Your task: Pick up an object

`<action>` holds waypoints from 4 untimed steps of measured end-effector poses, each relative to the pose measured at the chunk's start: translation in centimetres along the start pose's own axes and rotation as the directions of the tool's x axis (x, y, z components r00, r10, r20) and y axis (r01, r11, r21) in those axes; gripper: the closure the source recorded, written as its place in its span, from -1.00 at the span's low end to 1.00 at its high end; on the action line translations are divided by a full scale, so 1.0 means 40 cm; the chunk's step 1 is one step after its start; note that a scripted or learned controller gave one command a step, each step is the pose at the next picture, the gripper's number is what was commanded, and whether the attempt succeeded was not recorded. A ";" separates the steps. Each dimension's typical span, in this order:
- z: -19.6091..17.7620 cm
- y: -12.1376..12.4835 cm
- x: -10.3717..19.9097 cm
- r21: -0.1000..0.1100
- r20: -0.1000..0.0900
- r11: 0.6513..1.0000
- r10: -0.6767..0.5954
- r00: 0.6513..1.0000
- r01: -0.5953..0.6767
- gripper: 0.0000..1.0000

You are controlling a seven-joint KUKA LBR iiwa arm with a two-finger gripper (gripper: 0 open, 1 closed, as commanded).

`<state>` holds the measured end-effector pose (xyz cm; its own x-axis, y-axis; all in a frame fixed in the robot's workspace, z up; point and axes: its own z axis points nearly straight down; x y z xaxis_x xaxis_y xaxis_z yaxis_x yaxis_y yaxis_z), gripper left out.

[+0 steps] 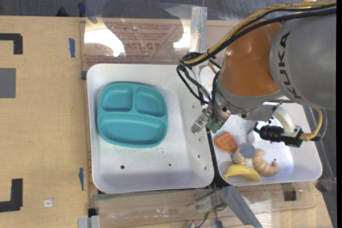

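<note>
Gripper [209, 121]: it hangs over the right white plastic bin [307, 168]; you cannot tell its finger state.
Targets: small yellow toy banana [241, 172], orange wedge [226, 141], tan curved pastry toy [265, 164] lie together there.
Handling: they look light, rigid and slippery to you; grip the banana across its middle.
Left bin [107, 168]: holds a teal divided tray [131, 114].

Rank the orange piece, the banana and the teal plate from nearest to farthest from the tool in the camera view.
The tool hangs at the divider between the bins.
1. Orange piece, right bin, just below the tool.
2. Banana, right bin's front edge.
3. Teal plate, left bin, its centre farthest away.
</note>
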<state>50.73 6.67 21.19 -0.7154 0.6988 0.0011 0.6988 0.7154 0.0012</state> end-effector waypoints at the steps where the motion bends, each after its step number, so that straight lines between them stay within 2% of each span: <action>1: -0.013 0.004 0.103 0.002 -0.001 0.957 0.291 0.957 -0.291 1.00; 2: 0.039 0.012 0.112 0.005 0.000 0.862 0.506 0.862 -0.506 1.00; 3: -0.010 0.198 0.262 0.002 0.001 0.557 0.831 0.557 -0.831 1.00; 4: 0.024 0.233 0.330 0.001 0.005 0.111 0.994 0.111 -0.994 1.00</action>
<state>47.80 22.56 20.25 0.6148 0.7887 -0.0033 0.7887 -0.6148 -0.0020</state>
